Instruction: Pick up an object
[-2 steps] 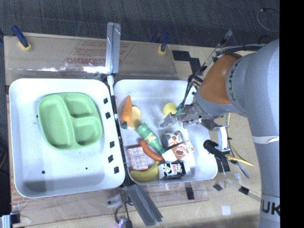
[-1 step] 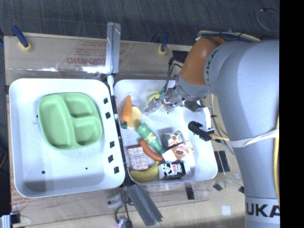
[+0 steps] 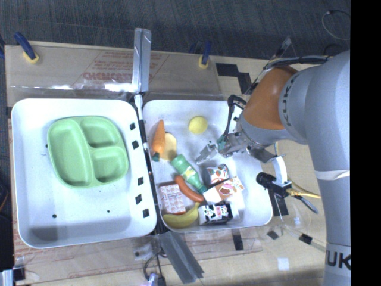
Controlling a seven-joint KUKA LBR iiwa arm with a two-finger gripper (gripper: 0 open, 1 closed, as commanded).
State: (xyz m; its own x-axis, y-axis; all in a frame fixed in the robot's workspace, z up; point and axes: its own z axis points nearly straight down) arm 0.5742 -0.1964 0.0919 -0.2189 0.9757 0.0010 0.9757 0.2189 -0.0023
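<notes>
My gripper [image 3: 208, 152] hangs low in the right bin [image 3: 256, 210], at its middle, open with nothing between its fingers. Just left of it lie an orange carrot [image 3: 158, 137] and a green bottle [image 3: 186, 170]. A yellow lemon [image 3: 197, 124] sits a little behind it. Directly in front of it stands a small carton [image 3: 217, 173], with two more cartons [image 3: 228, 188] [image 3: 216, 213] nearer the front wall. A red sausage [image 3: 189, 190], a red-printed box [image 3: 171, 198] and a banana [image 3: 181, 218] crowd the front left corner.
The left bin [image 3: 30, 219] holds a green divided plate [image 3: 88, 150]. A ridge [image 3: 141, 159] separates the two bins. The grey arm [image 3: 309, 112] comes in from the right, above the right bin's right wall. Blue clamps [image 3: 26, 47] [image 3: 205, 55] sit at the bench's back edge.
</notes>
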